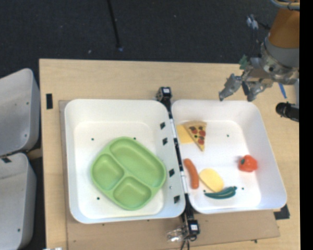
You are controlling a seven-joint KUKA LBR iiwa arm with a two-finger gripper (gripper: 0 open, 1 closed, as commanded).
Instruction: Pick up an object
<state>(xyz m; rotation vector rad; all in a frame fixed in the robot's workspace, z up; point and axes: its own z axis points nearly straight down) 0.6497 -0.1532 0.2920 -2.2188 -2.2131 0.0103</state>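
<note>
In the right bin [261,134] lie a pizza slice [196,134] on a yellow piece near the bin's left wall, an orange sausage [192,173], a yellow wedge [212,180], a dark green pepper [221,192] and a red tomato-like piece [248,163] toward the right. My gripper [241,89] hangs above the bin's far rim at the upper right, fingers spread open and nothing between them. It is well apart from every piece of toy food.
The left bin [73,139] holds a green divided plate [128,173]. A raised divider with black clips [172,145] runs between the bins. The wooden bench [120,77] frames both bins. White chair parts [10,119] stand at the left.
</note>
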